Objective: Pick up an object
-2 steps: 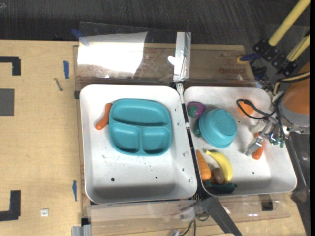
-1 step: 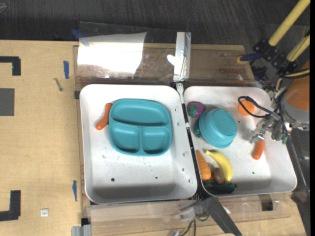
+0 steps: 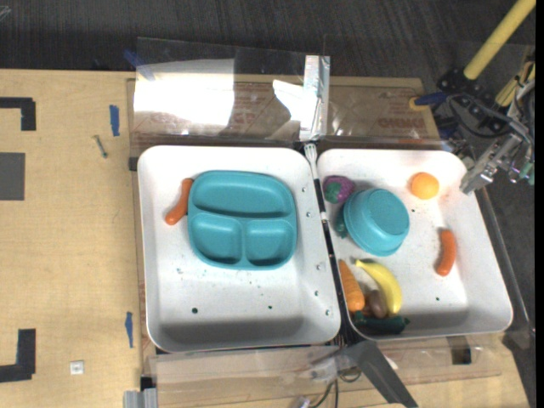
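The right bin holds a teal bowl, a purple item next to it, an orange ball, a reddish sausage, a yellow banana, an orange carrot and a dark item at the front wall. In the left bin lie a teal divided tray and an orange sausage-shaped piece. My gripper hangs at the right bin's far right rim, apart from every object, closest to the orange ball.
A clear plastic sheet and a metal post stand behind the bins. Cables and a yellow pole crowd the upper right. The wooden bench stretches to the left.
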Robot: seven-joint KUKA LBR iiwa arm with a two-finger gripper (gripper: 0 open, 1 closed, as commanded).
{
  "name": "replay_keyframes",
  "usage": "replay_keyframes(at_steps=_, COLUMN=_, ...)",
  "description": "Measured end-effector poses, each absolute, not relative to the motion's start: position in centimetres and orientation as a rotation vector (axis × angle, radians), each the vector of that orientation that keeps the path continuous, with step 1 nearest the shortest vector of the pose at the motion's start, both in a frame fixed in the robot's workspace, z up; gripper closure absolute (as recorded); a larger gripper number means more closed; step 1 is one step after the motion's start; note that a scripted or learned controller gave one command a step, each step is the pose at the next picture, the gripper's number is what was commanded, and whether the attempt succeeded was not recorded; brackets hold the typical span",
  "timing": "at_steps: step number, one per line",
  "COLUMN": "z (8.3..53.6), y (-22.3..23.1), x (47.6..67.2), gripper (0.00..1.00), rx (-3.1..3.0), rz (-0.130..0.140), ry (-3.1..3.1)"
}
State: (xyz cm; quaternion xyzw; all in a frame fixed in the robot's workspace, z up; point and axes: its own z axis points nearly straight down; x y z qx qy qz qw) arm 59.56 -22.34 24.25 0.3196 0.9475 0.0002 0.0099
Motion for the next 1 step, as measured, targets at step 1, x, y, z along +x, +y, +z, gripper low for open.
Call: replay_keyframes(at_steps=1, z=23.49, y=-22.28, x=59.28, gripper=0.00, rx=1.003, rz=0.000, ry=2.971)
